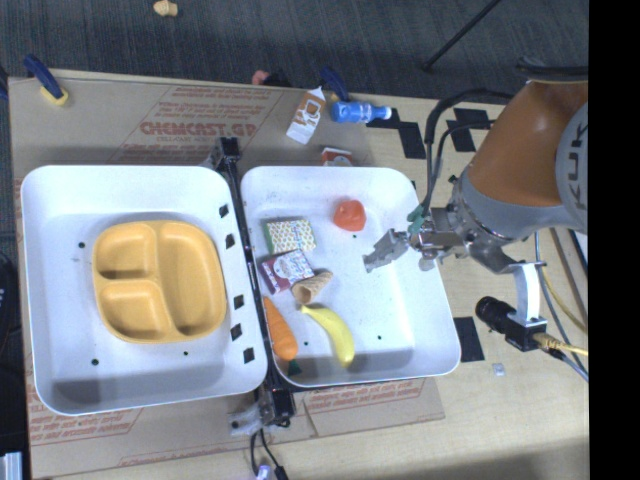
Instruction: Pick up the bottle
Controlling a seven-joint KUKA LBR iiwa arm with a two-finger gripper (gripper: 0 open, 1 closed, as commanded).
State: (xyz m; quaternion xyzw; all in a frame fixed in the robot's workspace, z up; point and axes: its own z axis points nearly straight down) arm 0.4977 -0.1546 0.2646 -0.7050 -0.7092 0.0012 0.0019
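Gripper (385,251) is seen above the right bin's (430,333) right side — fingers parted, nothing held. Bottle (358,113) lies outside, on the bench near that bin's far edge. Reach should be redirected past the rim — approach squared across the bottle's body.

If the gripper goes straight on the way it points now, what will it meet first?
Probably the brown ice-cream cone in the right white bin; the gripper points left and slightly down in the picture, though its height is unclear.
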